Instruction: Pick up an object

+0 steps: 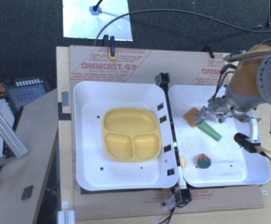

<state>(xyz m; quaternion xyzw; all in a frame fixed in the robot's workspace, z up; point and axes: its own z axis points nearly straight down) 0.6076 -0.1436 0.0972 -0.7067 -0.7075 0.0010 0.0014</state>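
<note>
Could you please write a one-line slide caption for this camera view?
Gripper hovering by the green cylinder and orange block in the right bin.

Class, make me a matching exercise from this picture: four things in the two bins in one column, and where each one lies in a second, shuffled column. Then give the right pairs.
Things
1. yellow tray
2. green cylinder
3. orange block
4. small ball

Places
A. right bin, near its front edge
B. left bin, in the middle
C. right bin, below the gripper
D. right bin, upper left, beside the gripper

Pairs: 1-B, 2-C, 3-D, 4-A
</note>
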